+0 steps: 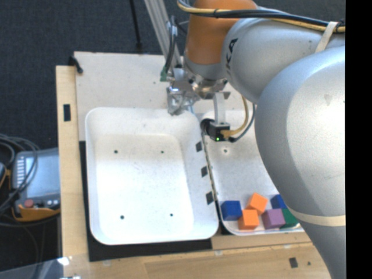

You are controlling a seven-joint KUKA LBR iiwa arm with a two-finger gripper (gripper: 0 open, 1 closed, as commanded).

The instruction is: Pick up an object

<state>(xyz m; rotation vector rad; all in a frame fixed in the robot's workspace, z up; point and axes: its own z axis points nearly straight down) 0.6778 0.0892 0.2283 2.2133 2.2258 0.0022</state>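
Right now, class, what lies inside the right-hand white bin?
In the right bin, at its near end: a blue block, two orange blocks, a purple block, plus blue and green pieces. The arm covers the rest.

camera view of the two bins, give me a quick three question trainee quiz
1. True or false: the blocks lie in the left bin.
2. Which colour appears on two blocks? A) orange B) purple C) green
3. Fill in: the blocks cluster at the right bin's ____ end, near or far from the camera.

Key:
1. False; they lie in the right bin.
2. A: orange block and second orange block; one purple block.
3. Near, beside the blue block, well away from the gripper.
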